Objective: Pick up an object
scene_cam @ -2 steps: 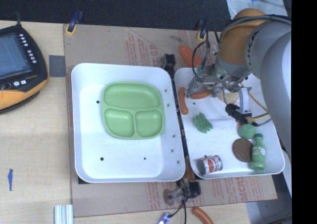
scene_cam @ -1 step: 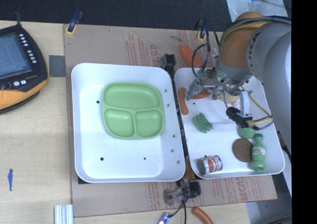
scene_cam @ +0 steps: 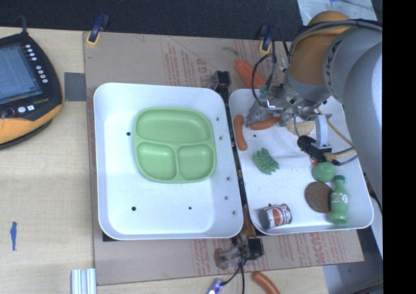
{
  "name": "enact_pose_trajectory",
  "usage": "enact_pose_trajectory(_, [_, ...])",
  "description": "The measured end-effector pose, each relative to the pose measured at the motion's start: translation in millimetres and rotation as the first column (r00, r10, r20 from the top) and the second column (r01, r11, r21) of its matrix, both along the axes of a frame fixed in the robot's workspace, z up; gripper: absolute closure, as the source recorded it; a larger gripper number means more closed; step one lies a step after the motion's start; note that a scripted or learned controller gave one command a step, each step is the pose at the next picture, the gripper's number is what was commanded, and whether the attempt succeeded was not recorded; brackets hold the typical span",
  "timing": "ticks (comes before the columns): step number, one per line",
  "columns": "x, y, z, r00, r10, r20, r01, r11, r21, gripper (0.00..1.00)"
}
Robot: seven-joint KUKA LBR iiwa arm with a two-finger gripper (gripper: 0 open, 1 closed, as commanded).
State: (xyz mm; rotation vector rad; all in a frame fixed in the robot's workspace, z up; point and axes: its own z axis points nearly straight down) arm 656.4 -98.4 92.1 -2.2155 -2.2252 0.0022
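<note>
Reaching into right bin (scene_cam: 364, 221), far-left corner. Gripper (scene_cam: 281, 112) hovering low over red sausage-like piece (scene_cam: 262, 124) near far edge; jaws' state impossible to tell, wrist and cables hiding them. Second sausage (scene_cam: 241, 132) lying along left wall, green ridged piece (scene_cam: 265, 160) near middle, can (scene_cam: 277, 215) at near-left corner, green bottle (scene_cam: 338, 200) and brown disc (scene_cam: 318, 196) at near-right corner. Aiming for red piece: centring across short axis, descending straight, avoiding wall. Left bin (scene_cam: 110, 156) carrying green tray (scene_cam: 174, 144).
</note>
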Motion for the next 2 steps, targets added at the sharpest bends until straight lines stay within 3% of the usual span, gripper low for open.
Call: enact_pose_trajectory(2, [-0.4, 3.1, -0.1, 1.0, 0.0, -0.001, 0.0, 1.0, -0.001, 0.0])
